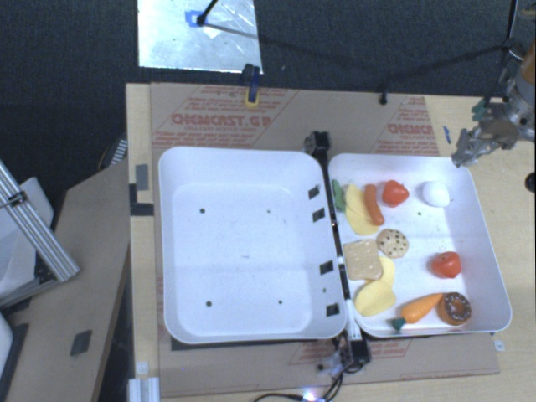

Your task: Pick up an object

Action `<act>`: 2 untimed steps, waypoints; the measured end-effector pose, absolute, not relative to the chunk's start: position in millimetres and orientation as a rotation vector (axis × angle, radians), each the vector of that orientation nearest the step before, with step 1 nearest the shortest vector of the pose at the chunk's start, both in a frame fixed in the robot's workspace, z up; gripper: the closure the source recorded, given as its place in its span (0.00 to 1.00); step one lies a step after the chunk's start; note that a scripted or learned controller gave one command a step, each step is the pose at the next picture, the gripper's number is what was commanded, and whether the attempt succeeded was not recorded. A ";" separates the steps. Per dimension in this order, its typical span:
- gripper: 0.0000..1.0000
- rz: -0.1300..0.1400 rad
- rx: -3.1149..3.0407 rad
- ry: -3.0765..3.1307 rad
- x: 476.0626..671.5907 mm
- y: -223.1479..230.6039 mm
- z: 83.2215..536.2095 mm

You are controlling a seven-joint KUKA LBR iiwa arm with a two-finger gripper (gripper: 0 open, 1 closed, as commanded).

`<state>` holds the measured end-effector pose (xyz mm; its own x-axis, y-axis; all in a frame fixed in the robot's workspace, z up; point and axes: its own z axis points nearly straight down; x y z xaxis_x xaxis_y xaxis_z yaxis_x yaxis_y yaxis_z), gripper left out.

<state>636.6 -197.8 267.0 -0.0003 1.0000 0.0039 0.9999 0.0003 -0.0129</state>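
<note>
White plastic food crowds your right bin [490,262]: a pale egg [435,193], two red tomatoes [394,193], a round biscuit [392,242], a carrot [420,306] and a chocolate doughnut [455,308]. Your metal two-finger gripper [466,151] hangs past that bin's far right corner, holding nothing; you cannot tell its spread. Smooth round pieces may slip or roll; crowded ones may jam. Beneath lie brown cardboard [218,115], a tan bench and dark carpet.
</note>
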 end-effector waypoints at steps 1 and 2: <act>1.00 -0.015 -2.211 -2.243 671.6 -105.3 353.5; 1.00 -0.027 -2.218 -2.246 632.3 -25.8 547.6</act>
<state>632.3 -25.8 547.6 -0.0123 0.9999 0.0011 0.9997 0.0123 0.0226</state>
